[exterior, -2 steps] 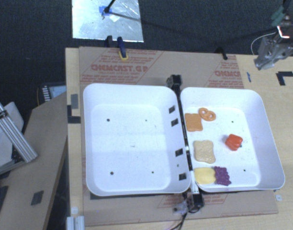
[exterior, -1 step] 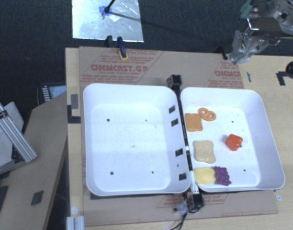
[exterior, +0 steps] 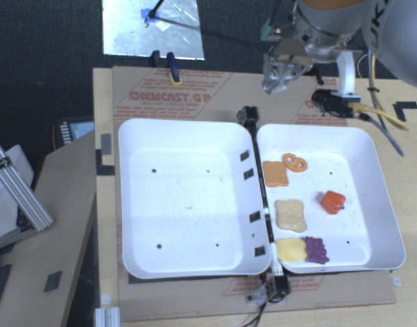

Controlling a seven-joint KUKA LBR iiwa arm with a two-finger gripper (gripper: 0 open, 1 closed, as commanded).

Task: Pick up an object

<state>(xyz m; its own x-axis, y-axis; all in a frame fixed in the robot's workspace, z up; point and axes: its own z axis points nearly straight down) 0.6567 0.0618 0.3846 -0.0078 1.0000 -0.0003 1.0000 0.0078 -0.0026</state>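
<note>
Overhead, gripper beyond the right bin, its state impossible to tell.

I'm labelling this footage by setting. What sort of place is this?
Probably a robotics lab bench: a grey arm hangs over two white bins, and the right one holds toy foods like a pretzel.

Dark carpeted floor, shiny metal sheet, tan cardboard-covered bench.

toys in right bin
</note>
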